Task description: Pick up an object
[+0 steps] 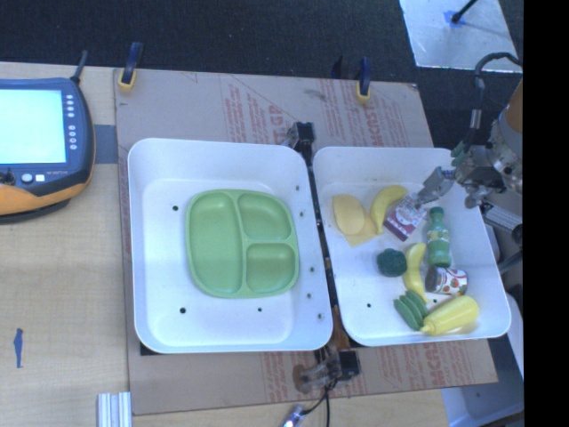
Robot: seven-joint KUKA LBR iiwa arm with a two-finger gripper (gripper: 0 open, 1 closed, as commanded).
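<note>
The right bin point(356, 323) holds several toy foods. A pale yellow piece point(349, 216) and a yellow banana point(388, 201) lie at its upper left. A purple and white packet point(404, 221) sits just right of them. A green bottle point(436, 238), a dark green round piece point(390, 261), a small printed can point(447, 280), a green pod point(409, 310) and a yellow corn cob point(453, 314) fill the lower right. My gripper point(444, 183) hangs over the bin's upper right part, just above and to the right of the packet and above the bottle's cap.
The left bin point(151, 238) holds a green divided plate point(242, 241). A tablet-like pendant point(40, 140) lies on the bench at far left. Clamps point(303, 134) sit between the bins at the top and at the bottom point(324, 369). Cardboard lies under both bins.
</note>
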